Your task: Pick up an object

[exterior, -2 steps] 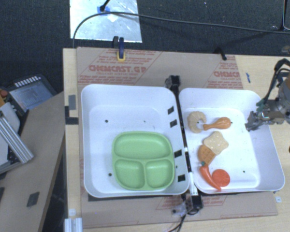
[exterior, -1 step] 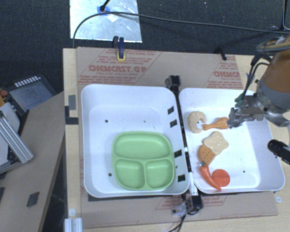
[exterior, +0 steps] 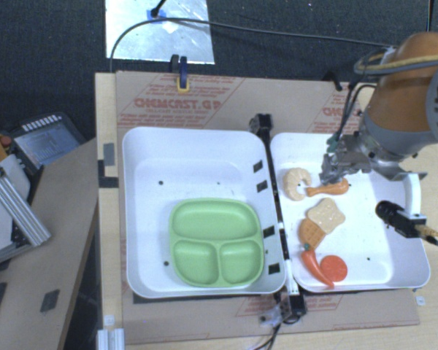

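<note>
You have a bench (exterior: 73,217) with a tan top, and a brown cardboard sheet (exterior: 226,97) printed in red lies flat on it. The two white bins sit on that sheet, touching along their inner walls: the left bin (exterior: 142,148) and the right bin (exterior: 416,265). A yellow clamp (exterior: 182,75) grips the sheet's far edge. What looks like a small black clip (exterior: 51,300), though it is too small to be sure, lies on the bare bench at the near left.

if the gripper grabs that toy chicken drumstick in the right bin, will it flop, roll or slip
The toy drumstick looks like moulded plastic, so probably stiff and light. Its bulbous pale end may pivot or roll if nudged. The thin orange shaft under the gripper looks smooth, so it could slip from a narrow pinch.
</note>
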Controlling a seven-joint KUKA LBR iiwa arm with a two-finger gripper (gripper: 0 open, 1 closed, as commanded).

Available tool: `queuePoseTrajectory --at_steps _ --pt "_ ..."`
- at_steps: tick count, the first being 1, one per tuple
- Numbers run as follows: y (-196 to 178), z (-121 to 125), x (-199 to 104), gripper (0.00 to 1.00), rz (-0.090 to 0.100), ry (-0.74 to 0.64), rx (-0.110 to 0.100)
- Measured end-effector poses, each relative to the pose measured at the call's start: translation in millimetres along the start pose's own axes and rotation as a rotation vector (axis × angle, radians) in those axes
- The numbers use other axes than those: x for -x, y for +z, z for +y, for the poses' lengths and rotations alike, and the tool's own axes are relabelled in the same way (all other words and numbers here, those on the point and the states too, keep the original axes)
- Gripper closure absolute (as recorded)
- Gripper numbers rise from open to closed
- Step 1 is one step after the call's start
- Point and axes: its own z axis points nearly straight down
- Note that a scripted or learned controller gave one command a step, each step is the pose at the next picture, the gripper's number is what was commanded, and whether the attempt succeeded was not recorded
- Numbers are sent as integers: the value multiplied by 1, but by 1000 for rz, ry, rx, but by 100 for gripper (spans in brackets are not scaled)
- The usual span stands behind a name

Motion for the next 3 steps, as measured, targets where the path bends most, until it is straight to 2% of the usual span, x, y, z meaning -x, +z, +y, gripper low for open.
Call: queuePoseTrajectory --at_steps 1,3 --pt "-5 15 -49 100 1 -1 1" --pt "18 51 -163 100 1 -1 -1"
